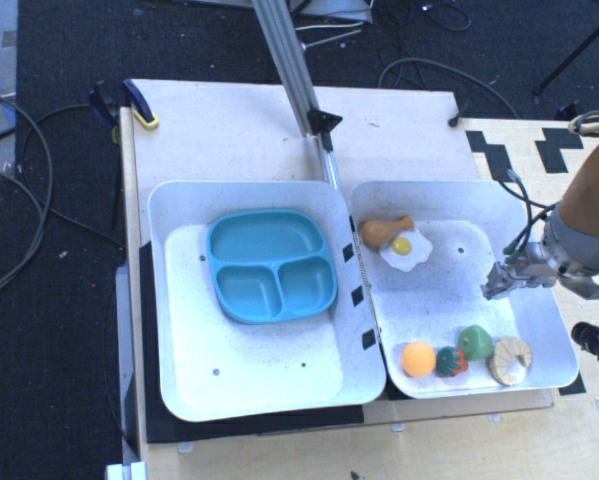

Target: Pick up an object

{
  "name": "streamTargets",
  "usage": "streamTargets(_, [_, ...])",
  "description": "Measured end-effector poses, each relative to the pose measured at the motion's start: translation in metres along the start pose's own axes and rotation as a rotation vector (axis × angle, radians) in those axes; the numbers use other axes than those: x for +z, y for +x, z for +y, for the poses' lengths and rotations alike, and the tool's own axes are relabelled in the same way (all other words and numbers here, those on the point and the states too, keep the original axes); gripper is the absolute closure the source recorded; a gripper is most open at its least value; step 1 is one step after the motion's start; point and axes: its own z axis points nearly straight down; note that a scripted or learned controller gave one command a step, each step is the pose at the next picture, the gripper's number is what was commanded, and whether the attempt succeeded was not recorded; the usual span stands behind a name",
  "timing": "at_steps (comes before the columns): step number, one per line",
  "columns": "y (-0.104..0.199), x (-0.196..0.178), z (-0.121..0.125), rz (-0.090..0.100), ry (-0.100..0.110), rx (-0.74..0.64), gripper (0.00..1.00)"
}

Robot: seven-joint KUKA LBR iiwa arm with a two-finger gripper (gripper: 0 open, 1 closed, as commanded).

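Where dark floor (49, 318) carries cables (19, 168), the bench (239, 128) bears two bins (179, 298).

The gripper (501, 280) hangs over the right bin (539, 343), close to that bin's far-right wall. To its left lies an open stretch of bin floor, bare as far as the fried egg (405, 250) and the drumstick (383, 231), which sit up-left of it near the dividing rim. Below it, along the bin's near edge, a row of things blocks the way: an orange ball (417, 358), a small red piece (451, 362), a green piece (474, 342) and a tan slice (509, 360) (the slice lies nearest under the gripper). Far to its left, the blue divided tray (272, 265) takes up the middle of the left bin (179, 368), leaving floor free below it.
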Motion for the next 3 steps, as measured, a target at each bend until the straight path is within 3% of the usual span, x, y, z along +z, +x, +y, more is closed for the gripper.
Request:
streamTargets(2, [-0.003, -0.089, -0.005, -0.001, -0.001, 0.0, 1.0])
streamTargets(3, [0.054, -0.096, 0.014, 0.002, 0.002, -0.006, 1.0])
